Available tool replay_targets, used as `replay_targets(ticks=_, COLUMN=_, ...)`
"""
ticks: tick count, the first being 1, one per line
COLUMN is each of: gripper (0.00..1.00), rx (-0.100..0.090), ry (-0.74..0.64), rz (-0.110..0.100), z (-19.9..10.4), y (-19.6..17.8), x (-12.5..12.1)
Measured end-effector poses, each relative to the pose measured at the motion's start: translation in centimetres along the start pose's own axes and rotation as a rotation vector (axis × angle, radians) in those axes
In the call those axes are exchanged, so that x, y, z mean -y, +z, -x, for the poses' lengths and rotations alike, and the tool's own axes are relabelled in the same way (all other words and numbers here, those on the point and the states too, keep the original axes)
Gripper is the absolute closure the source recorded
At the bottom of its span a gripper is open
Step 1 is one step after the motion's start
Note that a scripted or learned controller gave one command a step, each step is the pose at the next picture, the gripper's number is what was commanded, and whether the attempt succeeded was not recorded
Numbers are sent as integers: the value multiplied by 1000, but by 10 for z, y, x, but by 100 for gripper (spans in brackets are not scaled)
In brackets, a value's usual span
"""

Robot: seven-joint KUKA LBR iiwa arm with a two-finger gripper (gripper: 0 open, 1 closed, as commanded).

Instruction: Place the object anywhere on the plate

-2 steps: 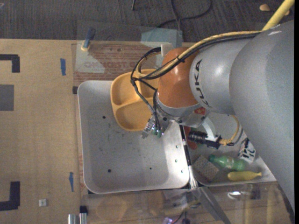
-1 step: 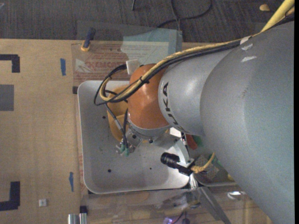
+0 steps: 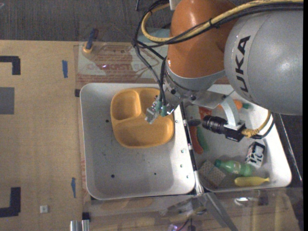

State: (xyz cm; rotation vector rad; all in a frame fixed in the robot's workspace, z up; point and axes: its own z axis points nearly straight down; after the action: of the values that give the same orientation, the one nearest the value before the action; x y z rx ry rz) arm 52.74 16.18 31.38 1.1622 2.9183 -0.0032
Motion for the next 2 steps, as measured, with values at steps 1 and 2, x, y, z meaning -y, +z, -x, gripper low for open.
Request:
replay_targets(ticks=1, gripper=100, rx=-2, ry=-167, rz=-1, z=-36, y=84, x=30)
replay_targets(ticks=2, gripper=100, rx=-4, ry=-79, rz=-3, z=-28, y=128, x=40)
